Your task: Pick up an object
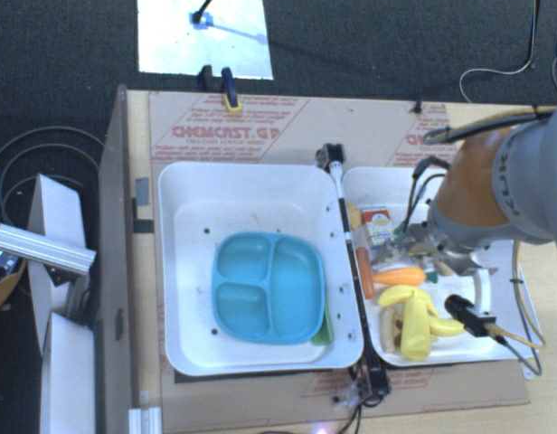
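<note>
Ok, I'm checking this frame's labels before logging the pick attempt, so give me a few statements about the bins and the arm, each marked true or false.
1. The blue divided plate lies in the left bin. True.
2. The carrot lies in the left bin. False: it lies in the right bin, beside the yellow toy.
3. The arm reaches over the right bin. True.
4. The blue divided plate is loaded with toy food. False: its compartments look bare.
5. A small red and white carton lies in the right bin. True.
</note>
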You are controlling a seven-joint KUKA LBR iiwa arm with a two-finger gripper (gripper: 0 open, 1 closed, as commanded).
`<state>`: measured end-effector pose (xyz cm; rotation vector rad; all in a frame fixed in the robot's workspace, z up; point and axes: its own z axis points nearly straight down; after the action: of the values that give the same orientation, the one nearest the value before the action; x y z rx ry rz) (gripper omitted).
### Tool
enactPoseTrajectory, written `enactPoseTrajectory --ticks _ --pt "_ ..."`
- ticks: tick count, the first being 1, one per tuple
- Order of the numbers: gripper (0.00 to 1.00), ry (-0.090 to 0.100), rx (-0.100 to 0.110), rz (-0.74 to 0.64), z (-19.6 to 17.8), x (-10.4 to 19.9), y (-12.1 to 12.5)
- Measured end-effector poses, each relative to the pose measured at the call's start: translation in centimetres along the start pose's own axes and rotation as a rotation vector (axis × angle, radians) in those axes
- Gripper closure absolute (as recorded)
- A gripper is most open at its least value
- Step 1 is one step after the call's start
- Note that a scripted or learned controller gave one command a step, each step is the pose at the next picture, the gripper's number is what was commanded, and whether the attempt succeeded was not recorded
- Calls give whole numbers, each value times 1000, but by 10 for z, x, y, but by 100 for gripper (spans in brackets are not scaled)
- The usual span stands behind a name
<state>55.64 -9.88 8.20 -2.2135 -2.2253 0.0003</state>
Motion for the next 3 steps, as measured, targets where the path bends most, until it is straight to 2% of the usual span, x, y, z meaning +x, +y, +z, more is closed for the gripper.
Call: enactPoseTrajectory --ticks 1,2,3 --pt "0 -6 -13 -3 -5 11 96" --pt "0 -2 -7 0 -4 2 114" --pt "0 -2 -5 0 -3 13 113"
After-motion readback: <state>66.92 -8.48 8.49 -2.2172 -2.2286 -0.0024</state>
